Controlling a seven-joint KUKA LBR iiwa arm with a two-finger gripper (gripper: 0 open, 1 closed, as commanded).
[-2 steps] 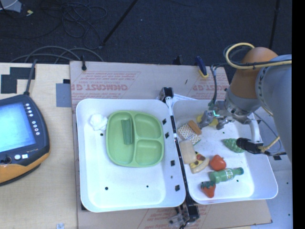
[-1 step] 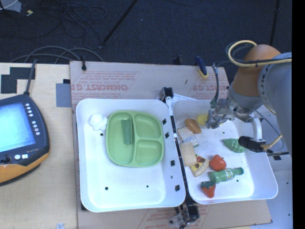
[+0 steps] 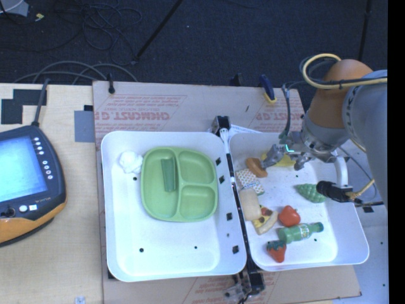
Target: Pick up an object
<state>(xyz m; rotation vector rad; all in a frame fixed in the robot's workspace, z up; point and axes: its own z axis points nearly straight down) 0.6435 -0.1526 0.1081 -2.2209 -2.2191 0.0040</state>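
My gripper (image 3: 288, 159) hangs low over the back of the right bin (image 3: 354, 246), with its fingers apart. A small yellow thing (image 3: 286, 162) lies under the gap between them, and I cannot see any contact with it. Just left of the gripper lies a brown bun-like piece (image 3: 256, 166). Spread in front of it are a green ridged toy (image 3: 309, 192), a red tomato (image 3: 289, 216), a green bottle (image 3: 299, 232) on its side, a red and green piece (image 3: 276, 251), a beige loaf (image 3: 249, 201), a pizza-like slice (image 3: 265, 221) and a checkered piece (image 3: 251, 181).
In the left bin (image 3: 164, 258) there is a green divided plate (image 3: 190, 201) bearing a green stick (image 3: 169, 173), and a white crumpled lump (image 3: 130, 162) sits beside it. A handheld control tablet (image 3: 25, 179) rests at far left. A blue clamp (image 3: 269, 91) stands behind the bins.
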